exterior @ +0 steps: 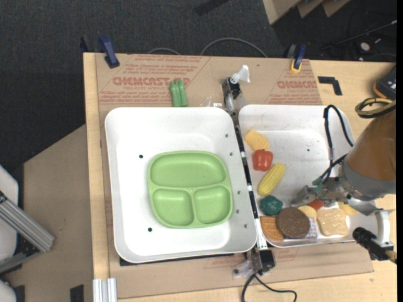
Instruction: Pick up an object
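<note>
Camera view: counter (157,68) w/ two white bins, dark carpet seen behind.
Left bin (126,168) holds a smooth green 3-compartment plate (189,187); toy foods are piled in right bin (283,121) – corn (271,178), red pepper (262,160), brown patty (293,222). End effector (313,195) is seen low over right bin's near side; grip state can't be told.

- I see my claw (313,197) low in the right bin (296,121), over the toy food.
- Just left of it: brown patty (293,223), teal piece (271,204), corn (271,178).
- Well left, green tray (189,189).
</note>
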You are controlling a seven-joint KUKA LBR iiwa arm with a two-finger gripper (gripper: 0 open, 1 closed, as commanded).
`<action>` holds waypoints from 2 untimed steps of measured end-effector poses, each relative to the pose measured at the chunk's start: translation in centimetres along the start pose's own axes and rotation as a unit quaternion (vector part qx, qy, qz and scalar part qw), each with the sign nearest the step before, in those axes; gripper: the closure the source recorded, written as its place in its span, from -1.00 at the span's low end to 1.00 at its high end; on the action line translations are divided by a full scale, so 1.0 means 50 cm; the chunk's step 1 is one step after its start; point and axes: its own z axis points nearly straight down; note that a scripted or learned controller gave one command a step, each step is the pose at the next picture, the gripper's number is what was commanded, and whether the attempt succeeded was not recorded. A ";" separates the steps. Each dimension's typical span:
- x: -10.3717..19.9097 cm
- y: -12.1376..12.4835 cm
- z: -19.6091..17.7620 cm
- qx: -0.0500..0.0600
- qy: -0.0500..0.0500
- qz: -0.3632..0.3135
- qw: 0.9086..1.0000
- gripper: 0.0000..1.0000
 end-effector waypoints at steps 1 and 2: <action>-0.053 0.008 -0.185 -0.008 -0.004 -0.001 1.000 -1.00; 0.058 0.003 -0.076 0.000 0.001 -0.004 1.000 -1.00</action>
